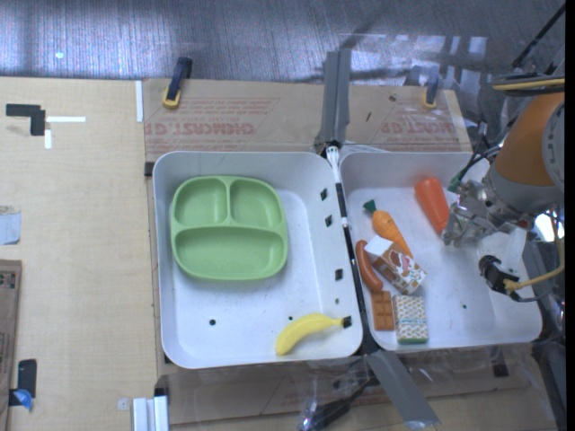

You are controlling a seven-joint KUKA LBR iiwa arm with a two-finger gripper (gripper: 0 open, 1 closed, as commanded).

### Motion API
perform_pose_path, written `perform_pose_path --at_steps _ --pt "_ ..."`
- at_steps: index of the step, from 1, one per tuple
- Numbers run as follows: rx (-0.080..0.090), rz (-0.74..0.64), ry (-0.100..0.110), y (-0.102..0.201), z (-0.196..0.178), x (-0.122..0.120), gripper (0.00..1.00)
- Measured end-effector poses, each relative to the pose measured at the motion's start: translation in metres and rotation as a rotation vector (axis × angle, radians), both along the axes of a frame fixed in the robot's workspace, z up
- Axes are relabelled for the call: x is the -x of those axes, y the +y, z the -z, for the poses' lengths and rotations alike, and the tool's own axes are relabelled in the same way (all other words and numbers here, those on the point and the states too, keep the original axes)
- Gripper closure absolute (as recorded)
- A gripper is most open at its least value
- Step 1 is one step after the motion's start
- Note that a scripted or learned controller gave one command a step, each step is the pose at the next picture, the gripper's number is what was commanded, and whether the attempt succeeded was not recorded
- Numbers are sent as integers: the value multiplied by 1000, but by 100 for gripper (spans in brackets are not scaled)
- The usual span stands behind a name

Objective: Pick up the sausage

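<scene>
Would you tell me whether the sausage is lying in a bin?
Yes: the sausage lies flat in the right bin, beside its left wall.

Sausage (367, 268) partly hidden under the small carton (396, 267) at its right side. Arm (530, 142) cut off by the right edge. Gripper (463, 227) too small and cluttered to read. Brown cardboard (7, 308) at the table's left clipped by the left edge.

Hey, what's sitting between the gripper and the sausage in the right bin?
In the camera view, the carrot and the small carton lie between the gripper and the sausage, which rests against the bin's left wall.
</scene>
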State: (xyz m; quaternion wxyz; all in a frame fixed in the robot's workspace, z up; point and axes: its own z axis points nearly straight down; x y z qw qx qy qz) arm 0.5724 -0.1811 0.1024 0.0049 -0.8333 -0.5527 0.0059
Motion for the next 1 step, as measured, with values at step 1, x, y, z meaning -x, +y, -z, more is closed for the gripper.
perform_pose_path --at_steps 1 --pt "-10 -86 7 2 16 -82 0"
